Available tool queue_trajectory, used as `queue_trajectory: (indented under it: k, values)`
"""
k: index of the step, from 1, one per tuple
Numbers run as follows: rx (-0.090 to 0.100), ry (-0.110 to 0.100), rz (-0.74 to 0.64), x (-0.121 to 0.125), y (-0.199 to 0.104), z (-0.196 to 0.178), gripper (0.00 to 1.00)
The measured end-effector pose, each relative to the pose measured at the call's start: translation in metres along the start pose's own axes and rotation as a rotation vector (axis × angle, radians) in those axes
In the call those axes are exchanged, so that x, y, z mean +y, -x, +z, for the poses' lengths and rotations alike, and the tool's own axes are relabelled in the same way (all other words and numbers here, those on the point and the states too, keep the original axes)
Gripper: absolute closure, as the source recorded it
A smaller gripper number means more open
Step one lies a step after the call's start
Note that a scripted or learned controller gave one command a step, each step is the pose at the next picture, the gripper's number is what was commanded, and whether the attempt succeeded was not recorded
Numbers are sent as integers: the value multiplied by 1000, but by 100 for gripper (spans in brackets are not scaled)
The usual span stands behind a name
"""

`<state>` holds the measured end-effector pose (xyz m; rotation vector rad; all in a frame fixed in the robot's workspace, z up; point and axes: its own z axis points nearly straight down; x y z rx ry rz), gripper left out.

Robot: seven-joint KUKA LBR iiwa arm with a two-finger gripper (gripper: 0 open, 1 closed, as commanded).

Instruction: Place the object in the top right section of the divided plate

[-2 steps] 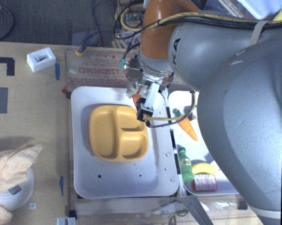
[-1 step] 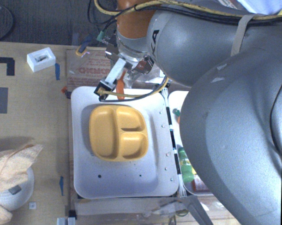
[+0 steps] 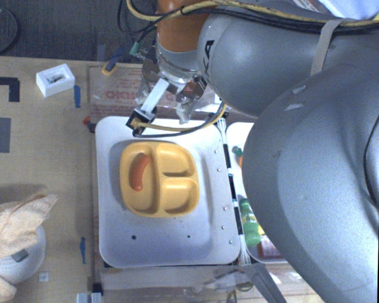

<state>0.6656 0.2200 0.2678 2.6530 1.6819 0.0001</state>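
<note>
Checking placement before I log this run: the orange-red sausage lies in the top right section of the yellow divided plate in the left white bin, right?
Not quite. The camera view shows the orange-red sausage lying in the large left section of the yellow divided plate, not the top right one. The plate does sit in the left white bin.

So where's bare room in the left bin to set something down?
Bare floor of the left bin below the yellow divided plate, and a strip to its right. The plate's two right sections are bare; a sausage fills its left. The gripper crowds the bin's top edge.
</note>
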Motion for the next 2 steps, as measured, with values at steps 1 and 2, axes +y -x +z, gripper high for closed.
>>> queue_trajectory:
  k: [1,2]
  values:
    - [1,1,149,-2,-5,-166,0]
    - [4,1,517,0,-3,-167,0]
